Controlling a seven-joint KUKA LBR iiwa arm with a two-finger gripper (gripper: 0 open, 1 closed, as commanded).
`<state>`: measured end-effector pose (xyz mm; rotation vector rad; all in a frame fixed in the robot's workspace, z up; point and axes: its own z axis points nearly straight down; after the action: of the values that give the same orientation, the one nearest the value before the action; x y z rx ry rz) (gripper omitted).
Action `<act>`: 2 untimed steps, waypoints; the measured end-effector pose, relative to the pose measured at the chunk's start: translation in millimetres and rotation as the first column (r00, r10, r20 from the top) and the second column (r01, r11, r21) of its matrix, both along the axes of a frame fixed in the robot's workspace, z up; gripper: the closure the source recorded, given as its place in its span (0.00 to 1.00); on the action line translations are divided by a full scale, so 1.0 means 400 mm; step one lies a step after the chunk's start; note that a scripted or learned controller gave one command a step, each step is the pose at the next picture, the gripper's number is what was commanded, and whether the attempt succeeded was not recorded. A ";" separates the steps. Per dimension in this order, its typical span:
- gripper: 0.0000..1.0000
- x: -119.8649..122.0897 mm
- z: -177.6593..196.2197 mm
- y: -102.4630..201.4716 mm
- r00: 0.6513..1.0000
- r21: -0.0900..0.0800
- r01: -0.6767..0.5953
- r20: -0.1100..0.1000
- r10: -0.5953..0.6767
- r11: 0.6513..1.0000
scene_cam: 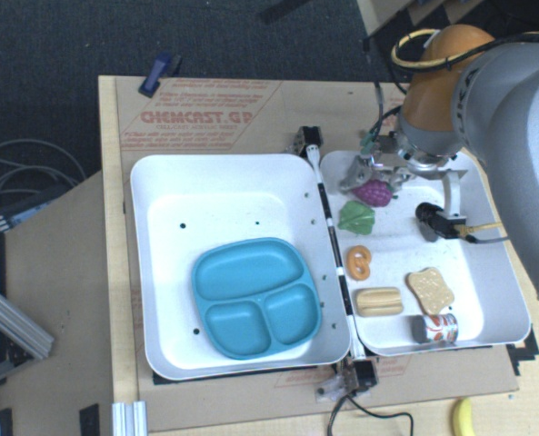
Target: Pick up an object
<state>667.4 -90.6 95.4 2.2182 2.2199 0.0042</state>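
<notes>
- Left bin (151, 189): holds a blue divided plate (255, 296).
- Right bin (496, 280): claw (378, 173) at far end, directly over purple grapes (374, 193); cannot tell how wide it is or whether it grips them.
- Green leaf (356, 217) just beside the grapes; pretzel (358, 262), bun (378, 302), toast (430, 290), can (435, 329) toward the front.

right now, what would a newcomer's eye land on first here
The big blue divided tray in the left bin stands out most. Next comes the grey and orange arm's gripper at the far end of the right bin, close over a purple toy.
</notes>
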 end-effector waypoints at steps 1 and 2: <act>1.00 0.001 0.025 0.001 1.000 0.000 0.000 0.002 0.000 1.000; 1.00 0.002 0.051 0.002 1.000 0.000 0.000 0.004 0.000 1.000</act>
<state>668.3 -89.9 115.7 2.2157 2.2177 0.0084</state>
